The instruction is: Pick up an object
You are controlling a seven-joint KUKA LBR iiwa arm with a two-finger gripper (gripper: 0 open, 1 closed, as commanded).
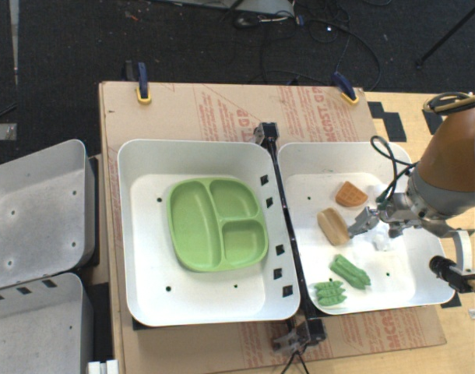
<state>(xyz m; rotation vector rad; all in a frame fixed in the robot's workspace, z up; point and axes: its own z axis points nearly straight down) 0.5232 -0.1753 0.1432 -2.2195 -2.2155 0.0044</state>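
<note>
The right bin (393, 298) holds an orange wedge (350, 194), a tan block (332, 226) and two green pea pods (351, 272) (328, 291). My gripper (375, 226) hangs low over this bin, just right of the tan block and below the orange wedge. It is close to the tan block, and I see nothing held in it. The grey arm with its orange band (455, 150) comes in from the right edge.
The left bin (136, 287) holds a green divided plate (218, 224). A black divider (284, 232) runs between the two bins. Grey trays (35, 209) lie off the bench to the left. Cables trail across the dark floor behind.
</note>
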